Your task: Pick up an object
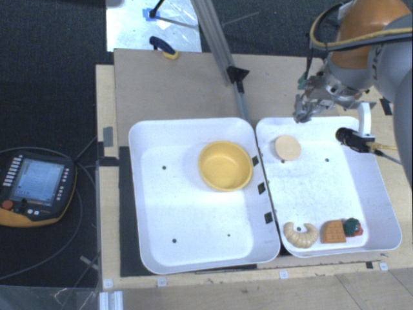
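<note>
A tan round disc point(287, 148) lies near the back of the right bin point(335, 179). At that bin's front edge rest a pale croissant-shaped piece point(301, 234), an orange-brown square piece point(333, 232) and a small red and green thing point(352, 227). A yellow bowl point(224, 165) stands upright in the left bin point(168, 199), towards its back right. My gripper point(303, 113) hangs over the right bin's back rim, above and a little right of the disc, with nothing seen between its fingers.
A grey metal pole point(222, 50) slants across the bench behind the bins. A teach pendant point(32, 186) lies on the floor at the left. A blue and yellow clamp point(162, 46) sits at the bench's back edge.
</note>
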Tool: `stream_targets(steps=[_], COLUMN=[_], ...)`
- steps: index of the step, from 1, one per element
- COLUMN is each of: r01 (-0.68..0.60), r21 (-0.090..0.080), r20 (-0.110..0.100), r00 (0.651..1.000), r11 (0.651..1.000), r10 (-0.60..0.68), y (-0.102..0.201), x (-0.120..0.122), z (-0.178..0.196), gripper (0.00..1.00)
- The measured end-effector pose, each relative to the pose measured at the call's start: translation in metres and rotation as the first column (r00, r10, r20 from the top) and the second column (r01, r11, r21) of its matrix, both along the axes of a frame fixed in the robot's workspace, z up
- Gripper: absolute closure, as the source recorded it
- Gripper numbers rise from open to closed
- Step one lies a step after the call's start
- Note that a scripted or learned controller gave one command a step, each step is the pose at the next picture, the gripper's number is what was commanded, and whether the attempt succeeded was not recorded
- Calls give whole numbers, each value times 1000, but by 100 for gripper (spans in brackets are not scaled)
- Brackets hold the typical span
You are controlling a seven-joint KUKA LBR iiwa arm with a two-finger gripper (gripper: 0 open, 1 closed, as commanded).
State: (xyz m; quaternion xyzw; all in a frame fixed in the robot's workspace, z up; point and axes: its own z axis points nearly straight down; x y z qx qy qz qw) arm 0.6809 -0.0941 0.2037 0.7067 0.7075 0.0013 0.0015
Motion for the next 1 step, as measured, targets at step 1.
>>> stream_targets(steps=[1], r01=[0], r21=[0], r20=[-1], r00=[1000], r11=[1000], r10=[0], y=[0], x=[1], z=[25], gripper=[100])
